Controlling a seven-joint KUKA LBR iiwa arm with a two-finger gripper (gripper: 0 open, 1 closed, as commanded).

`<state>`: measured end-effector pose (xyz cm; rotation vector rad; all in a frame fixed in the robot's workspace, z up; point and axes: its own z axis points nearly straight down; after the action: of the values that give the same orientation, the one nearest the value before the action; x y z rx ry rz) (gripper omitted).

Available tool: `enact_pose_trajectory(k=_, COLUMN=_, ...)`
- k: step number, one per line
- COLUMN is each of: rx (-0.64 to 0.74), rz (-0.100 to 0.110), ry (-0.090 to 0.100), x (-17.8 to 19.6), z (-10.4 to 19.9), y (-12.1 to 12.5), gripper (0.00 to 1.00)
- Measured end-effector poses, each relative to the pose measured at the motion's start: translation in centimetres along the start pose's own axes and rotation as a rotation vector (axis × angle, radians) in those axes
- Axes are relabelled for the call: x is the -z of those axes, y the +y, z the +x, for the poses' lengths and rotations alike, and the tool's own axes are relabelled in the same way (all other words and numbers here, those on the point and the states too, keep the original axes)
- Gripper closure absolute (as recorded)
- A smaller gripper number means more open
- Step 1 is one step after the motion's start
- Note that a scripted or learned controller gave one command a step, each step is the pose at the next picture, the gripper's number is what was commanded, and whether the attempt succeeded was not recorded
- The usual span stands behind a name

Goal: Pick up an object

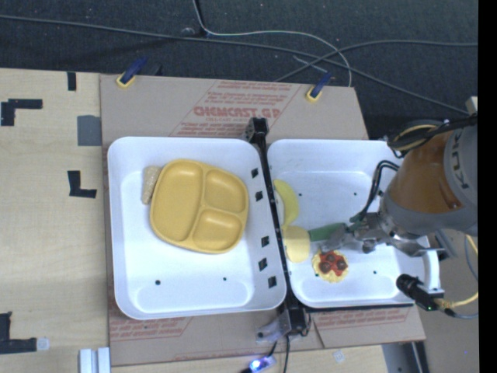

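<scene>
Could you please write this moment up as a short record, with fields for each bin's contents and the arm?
left bin: yellow divided plate, tan sponge-like piece tucked at its left edge
right bin: pale yellow pieces by the divider, green item, small yellow-and-red item
arm: reaches in from the right, gripper low over the right bin by the green item
grasp: unclear

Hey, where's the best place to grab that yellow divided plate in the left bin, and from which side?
Probably the yellow divided plate is best pinched at its raised rim, coming straight down. It lies flat, too wide to span. The edge toward the bin divider looks handiest, though close to it.
</scene>
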<state>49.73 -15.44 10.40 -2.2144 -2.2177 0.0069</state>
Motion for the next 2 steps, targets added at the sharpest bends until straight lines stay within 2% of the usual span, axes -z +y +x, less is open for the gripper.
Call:
enact_pose_trajectory(k=1, rx=0.001, rz=-0.005, ry=0.000, x=1.3, z=0.0, y=0.1, gripper=1.00)
enact_pose_trajectory(k=2, rx=0.000, rz=-0.011, ry=-0.002, x=5.6, z=0.5, y=0.0, gripper=1.00)
